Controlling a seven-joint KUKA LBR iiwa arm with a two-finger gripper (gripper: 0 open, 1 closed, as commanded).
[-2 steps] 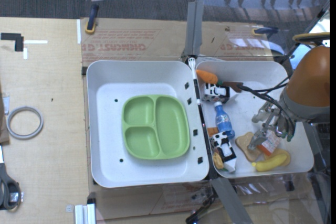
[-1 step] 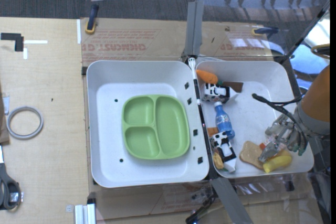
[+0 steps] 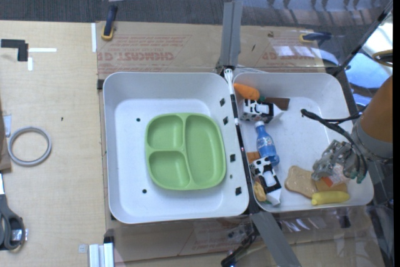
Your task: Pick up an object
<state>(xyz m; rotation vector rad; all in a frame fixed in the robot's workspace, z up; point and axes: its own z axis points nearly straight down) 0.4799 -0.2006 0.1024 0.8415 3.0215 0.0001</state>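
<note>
My gripper [image 3: 333, 167] hangs low over the front right corner of the right bin [image 3: 312, 87]. Its tip is just above a small orange piece [image 3: 327, 184] and a yellow banana-shaped toy [image 3: 330, 197]. A tan bread-like slice [image 3: 299, 181] lies just left of the tip. A blue bottle [image 3: 267, 145] with a white cap lies along the bin's left side. A black-and-white cow toy [image 3: 257, 110] and an orange carrot-like piece [image 3: 247, 90] sit at the back left. A second black-and-white toy [image 3: 267, 176] lies at the front left.
The left bin [image 3: 125, 191] holds a green divided plate [image 3: 185, 151]. On the bench at far left lie a grey tape ring [image 3: 27, 146] and scissors [image 3: 11, 229]. A black cable [image 3: 325, 123] crosses the right bin toward the arm.
</note>
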